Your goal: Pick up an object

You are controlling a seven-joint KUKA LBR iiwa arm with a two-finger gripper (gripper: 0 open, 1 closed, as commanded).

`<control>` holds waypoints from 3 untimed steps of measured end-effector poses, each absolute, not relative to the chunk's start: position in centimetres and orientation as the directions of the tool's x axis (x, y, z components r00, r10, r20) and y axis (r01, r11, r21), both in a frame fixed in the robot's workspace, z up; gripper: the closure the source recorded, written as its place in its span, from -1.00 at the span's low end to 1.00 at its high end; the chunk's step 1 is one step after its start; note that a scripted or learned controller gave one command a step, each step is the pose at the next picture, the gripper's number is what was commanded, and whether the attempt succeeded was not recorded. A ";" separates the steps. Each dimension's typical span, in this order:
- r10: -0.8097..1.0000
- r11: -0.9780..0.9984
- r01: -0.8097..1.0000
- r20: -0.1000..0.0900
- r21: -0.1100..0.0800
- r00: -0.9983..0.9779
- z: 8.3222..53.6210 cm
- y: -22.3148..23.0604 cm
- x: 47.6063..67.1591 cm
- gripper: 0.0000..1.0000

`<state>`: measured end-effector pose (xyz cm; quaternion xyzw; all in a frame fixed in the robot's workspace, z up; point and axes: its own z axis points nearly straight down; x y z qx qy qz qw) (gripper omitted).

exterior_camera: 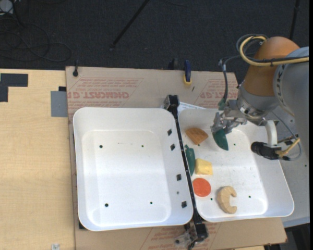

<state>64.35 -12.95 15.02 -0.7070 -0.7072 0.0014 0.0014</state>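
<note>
My gripper (222, 127) hangs over the back of the right bin (274, 189). A dark green pepper-shaped object (221, 139) sits between its fingers and points down toward the bin floor. To its left lies a brown bread-like piece (197, 135). Nearer the front are a yellow block (203, 166), a red-orange disc (201, 187) and a tan curved piece (227, 199). A slim green object (190, 158) rests against the divider.
The left bin (83, 139) stands beside the right one, with a black divider rail (178, 155) between them. The grey arm with its orange band (268, 61) fills the upper right. A black cable fitting (266, 150) hangs over the right bin's right side.
</note>
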 end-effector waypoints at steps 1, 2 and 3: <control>1.000 0.001 1.000 0.001 -0.005 -0.001 15.0 -12.2 64.3 1.00; 1.000 -0.002 1.000 0.001 -0.005 0.002 15.2 -10.8 62.1 1.00; 1.000 -0.003 1.000 0.002 -0.005 0.003 17.7 -10.3 59.5 1.00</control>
